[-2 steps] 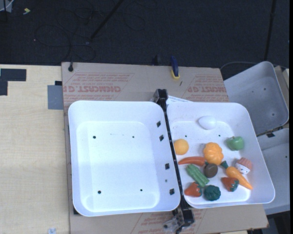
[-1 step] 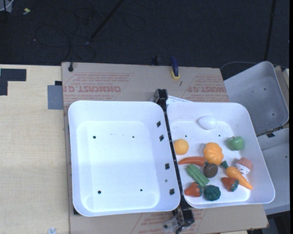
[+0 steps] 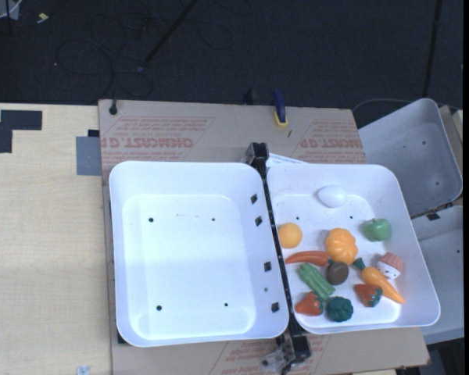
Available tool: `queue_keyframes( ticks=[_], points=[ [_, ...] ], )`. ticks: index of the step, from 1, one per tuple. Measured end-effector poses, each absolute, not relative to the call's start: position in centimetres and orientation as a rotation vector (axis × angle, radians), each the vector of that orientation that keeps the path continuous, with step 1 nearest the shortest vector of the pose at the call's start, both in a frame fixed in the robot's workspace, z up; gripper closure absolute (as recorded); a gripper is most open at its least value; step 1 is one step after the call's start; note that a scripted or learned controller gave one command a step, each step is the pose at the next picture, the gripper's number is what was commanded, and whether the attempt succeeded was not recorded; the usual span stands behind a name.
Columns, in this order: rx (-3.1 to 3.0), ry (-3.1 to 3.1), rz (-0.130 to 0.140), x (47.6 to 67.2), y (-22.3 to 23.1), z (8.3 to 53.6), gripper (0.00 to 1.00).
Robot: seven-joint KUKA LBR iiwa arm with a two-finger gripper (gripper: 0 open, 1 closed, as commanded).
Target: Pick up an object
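The right bin (image 3: 406,201) holds several toy foods. A white egg (image 3: 331,196) lies near its back, a green pepper (image 3: 377,229) at the right. An orange ball (image 3: 290,234) and an orange pumpkin (image 3: 341,245) sit mid-bin, with a red chili (image 3: 306,258) and a green cucumber (image 3: 316,280) below them. A brown round piece (image 3: 337,272), a broccoli (image 3: 339,309), a carrot (image 3: 381,284), a red strawberry (image 3: 366,294), a tomato (image 3: 309,305) and a pink-and-white cupcake (image 3: 388,266) crowd the front.
The left bin (image 3: 129,209) stands beside the right one on a cardboard sheet (image 3: 187,135). A grey metal plate (image 3: 418,155) leans at the right. A blue and yellow clamp (image 3: 280,109) sits at the cardboard's back edge.
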State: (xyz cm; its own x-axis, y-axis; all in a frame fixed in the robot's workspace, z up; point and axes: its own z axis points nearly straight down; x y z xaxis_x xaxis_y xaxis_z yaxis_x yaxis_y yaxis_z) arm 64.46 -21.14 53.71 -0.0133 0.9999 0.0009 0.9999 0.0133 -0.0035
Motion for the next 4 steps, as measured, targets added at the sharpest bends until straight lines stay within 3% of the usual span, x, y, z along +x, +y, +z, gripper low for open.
queue_keyframes(
  ticks=[4],
  points=[
    [-2.203,-2.235,0.003,64.46,-21.13,53.7,1.0]
  ],
)
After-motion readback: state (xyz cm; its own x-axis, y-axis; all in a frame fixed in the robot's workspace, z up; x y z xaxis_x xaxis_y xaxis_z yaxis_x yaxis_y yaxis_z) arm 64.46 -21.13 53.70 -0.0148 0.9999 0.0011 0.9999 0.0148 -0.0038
